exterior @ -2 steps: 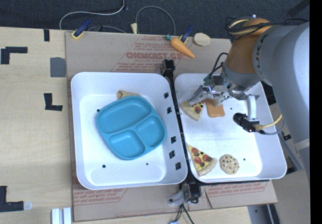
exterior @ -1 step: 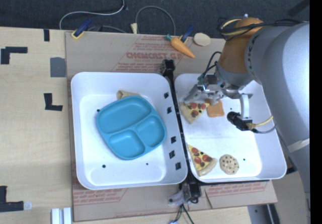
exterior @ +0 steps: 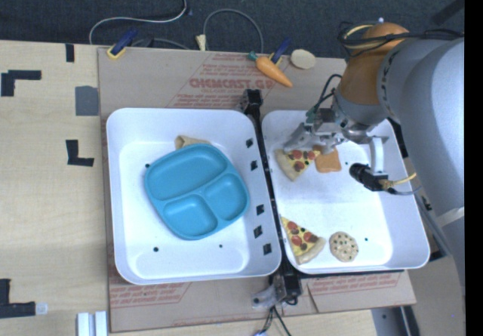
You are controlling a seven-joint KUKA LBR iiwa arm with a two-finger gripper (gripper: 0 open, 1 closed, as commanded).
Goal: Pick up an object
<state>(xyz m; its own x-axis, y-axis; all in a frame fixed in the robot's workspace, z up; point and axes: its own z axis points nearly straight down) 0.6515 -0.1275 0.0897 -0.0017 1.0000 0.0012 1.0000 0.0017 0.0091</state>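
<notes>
End effector over pizza slice; its grip state cannot be told

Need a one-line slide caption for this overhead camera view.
KUKA arm's gripper low in the right bin over a pizza slice; blue divided plate in the left bin.

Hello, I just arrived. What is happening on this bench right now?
A grey robot arm with an orange band reaches into the right white bin. Its gripper is low over a toy pizza slice and a small tan square piece near the bin's far end. A second pizza slice and a round cookie lie at the near end. The left white bin holds a blue divided plastic tray. Nothing looks lifted yet.
</notes>
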